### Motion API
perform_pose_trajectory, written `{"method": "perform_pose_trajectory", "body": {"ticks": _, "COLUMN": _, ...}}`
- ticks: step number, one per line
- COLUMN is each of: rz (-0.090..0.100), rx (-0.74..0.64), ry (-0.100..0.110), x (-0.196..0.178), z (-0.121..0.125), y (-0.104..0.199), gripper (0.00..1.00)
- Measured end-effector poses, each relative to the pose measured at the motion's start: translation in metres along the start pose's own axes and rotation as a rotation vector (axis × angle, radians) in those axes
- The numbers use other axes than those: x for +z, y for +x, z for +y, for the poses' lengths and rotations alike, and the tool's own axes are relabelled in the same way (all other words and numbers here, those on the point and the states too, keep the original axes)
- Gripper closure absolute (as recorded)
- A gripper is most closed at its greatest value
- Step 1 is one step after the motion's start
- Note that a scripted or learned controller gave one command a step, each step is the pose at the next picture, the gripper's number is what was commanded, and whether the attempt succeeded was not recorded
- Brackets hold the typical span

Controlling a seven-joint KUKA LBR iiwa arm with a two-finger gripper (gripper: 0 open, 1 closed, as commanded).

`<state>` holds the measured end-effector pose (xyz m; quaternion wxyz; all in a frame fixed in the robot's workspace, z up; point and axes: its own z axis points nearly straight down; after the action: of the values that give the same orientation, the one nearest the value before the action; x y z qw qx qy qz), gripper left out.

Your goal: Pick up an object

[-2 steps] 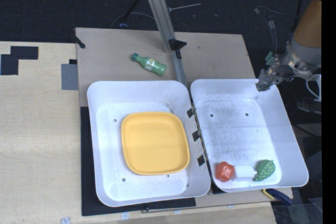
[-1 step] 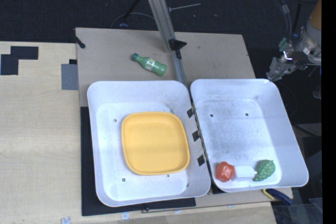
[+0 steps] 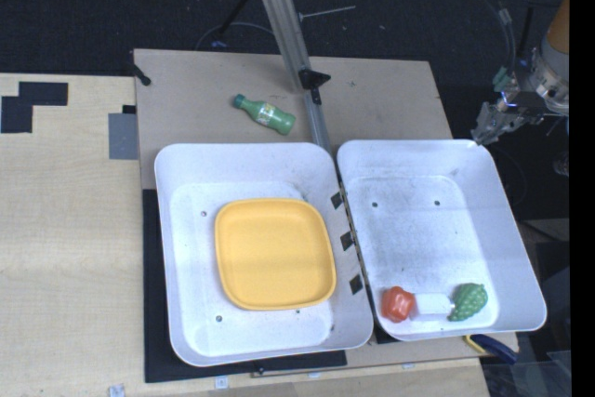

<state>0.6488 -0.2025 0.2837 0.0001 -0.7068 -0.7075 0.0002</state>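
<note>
- The likeliest picks lie in the lower right of the frame, in the near corner of the right bin [image 3: 437, 200]: a red toy [image 3: 398, 303], a small white piece [image 3: 429, 304] and a green knobbly toy [image 3: 468, 301], in a row close together, so closing on one may nudge its neighbour.
- They sit close to the bin's near wall, which leaves me little room on that side.
- The left bin [image 3: 177, 200] holds a yellow plate [image 3: 274, 253], flat and wide, a poor fit for two fingers, I judge.
- A green bottle [image 3: 265, 113] lies on its side on the desk [image 3: 390, 98] behind the bins, beside a slanted metal rail [image 3: 288, 14].
- My gripper [image 3: 493, 121] hangs at the right edge, just past the right bin's far corner, carrying nothing; I cannot tell whether it is released or clenched.
</note>
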Motion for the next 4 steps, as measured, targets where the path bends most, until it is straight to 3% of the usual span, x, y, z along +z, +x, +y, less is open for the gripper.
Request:
{"method": "perform_pose_trajectory", "body": {"ticks": 3, "rz": 0.001, "rx": -0.002, "ry": 0.000, "x": 0.005, "z": -0.048, "y": 0.150, "gripper": 1.00}}
{"method": "perform_pose_trajectory", "body": {"ticks": 4, "rz": 0.001, "rx": -0.002, "ry": 0.000, "x": 0.011, "z": -0.076, "y": 0.193, "gripper": 1.00}}
